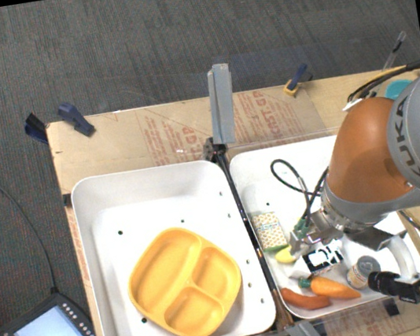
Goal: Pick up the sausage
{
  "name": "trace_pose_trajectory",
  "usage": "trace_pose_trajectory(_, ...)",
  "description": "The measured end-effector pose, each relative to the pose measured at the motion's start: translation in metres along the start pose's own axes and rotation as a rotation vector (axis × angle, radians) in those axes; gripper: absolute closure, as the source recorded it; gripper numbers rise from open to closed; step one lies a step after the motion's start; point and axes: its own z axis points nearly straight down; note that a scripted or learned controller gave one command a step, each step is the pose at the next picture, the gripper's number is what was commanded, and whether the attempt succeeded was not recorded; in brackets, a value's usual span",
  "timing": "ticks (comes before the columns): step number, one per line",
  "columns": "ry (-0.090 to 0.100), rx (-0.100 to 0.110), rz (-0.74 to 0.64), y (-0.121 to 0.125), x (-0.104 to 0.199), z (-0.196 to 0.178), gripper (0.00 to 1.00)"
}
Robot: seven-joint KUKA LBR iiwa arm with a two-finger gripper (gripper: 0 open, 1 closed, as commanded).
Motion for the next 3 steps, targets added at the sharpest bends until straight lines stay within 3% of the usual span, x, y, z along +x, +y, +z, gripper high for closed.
trace_pose_trajectory(1,0.002,0.0,0.309,0.016,-0.056,0.088,1.0)
trace_pose_trajectory(2,0.001,-0.001,0.382,0.029,-0.154,0.021,1.0)
trace_pose_trajectory(3,0.002,0.002,0.752,0.0,-0.127,0.1,1.0)
